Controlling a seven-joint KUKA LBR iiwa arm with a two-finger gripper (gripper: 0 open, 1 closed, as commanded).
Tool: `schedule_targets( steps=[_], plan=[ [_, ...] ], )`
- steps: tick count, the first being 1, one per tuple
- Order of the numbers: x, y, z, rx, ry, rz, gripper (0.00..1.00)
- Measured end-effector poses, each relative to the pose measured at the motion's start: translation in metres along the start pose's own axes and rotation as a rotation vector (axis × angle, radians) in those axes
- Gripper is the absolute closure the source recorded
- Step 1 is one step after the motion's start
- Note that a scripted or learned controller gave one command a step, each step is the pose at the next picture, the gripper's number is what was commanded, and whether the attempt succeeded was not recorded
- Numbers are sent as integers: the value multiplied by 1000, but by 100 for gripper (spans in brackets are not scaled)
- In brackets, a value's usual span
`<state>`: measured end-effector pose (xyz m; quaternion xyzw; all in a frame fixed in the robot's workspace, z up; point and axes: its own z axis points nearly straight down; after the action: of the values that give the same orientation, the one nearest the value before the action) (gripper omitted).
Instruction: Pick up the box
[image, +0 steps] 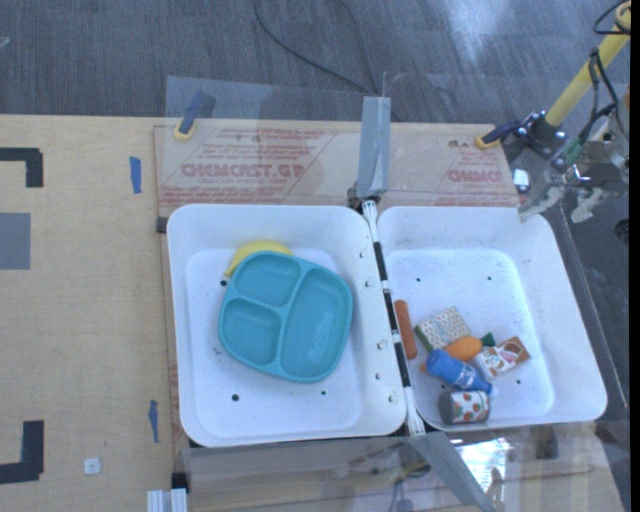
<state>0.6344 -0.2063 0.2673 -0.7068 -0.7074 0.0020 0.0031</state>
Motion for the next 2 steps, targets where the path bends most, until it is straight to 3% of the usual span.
schedule_targets(
  steps=[1, 2],
  plan=[
    [53, -52, 105, 0, 0, 55, 0],
    [61, -31, 47, -5, -3, -108, 0]
  ],
)
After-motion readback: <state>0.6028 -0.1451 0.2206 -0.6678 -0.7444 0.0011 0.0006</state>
